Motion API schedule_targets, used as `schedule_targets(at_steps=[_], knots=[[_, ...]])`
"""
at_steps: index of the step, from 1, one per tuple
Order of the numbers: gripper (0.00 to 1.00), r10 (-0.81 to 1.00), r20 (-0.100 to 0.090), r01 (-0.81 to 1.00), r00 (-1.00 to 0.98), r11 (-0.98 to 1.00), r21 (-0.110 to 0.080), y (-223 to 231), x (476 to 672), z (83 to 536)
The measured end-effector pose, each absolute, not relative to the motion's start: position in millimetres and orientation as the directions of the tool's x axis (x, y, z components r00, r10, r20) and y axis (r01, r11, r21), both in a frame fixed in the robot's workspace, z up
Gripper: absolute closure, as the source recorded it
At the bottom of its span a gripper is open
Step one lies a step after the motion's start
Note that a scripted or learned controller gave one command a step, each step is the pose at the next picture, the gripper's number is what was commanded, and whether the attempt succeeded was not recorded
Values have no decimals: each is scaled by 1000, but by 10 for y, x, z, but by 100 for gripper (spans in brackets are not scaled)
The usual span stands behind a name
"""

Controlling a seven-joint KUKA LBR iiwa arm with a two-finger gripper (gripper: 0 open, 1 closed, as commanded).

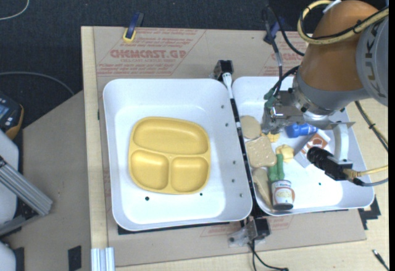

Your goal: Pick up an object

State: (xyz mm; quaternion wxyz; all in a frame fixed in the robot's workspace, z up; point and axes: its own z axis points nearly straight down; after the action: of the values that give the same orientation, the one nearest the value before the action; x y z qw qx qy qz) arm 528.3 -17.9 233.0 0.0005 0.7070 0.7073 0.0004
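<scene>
The table (185,47) carries two white bins. In the left bin (117,103) a yellow divided tray (170,154) lies alone. The right bin (355,199) holds the clutter: at its nine o'clock a tan bread slice (260,151), at seven a small bottle (281,191), near centre a blue object (300,130). The gripper (276,116) is hidden under the wrist; whether it is apart or together cannot be told. One isolated item should be targeted, descended upon vertically.
</scene>
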Motion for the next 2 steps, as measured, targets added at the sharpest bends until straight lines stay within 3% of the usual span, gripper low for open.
schedule_targets(at_steps=[1,2], knots=[[100,1000,1,1000,1,-1,-5,-132,5299,2136],[100,1000,0,1000,0,0,2,-180,5394,2191]])
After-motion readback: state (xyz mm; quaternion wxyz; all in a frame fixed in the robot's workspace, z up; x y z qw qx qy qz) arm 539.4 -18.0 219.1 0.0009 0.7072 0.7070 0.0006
